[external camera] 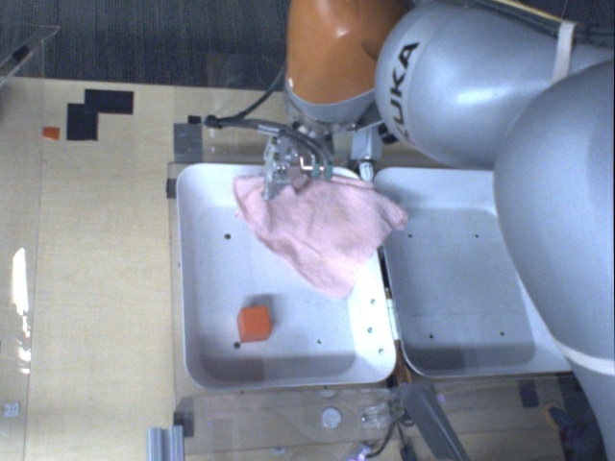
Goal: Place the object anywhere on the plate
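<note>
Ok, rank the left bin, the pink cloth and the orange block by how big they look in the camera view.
Largest to smallest as they appear:
1. left bin
2. pink cloth, hanging from the gripper, so nearer the camera and somewhat enlarged
3. orange block, clearly the smallest

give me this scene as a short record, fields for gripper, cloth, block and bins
gripper: over the left bin's far edge, at the pink cloth's top corner
pink cloth: spread in the left bin, right edge draped over the divide toward the right bin
orange block: left bin, near side, apart from the cloth
left bin: holds cloth and block
right bin: white, beside the left bin
</note>
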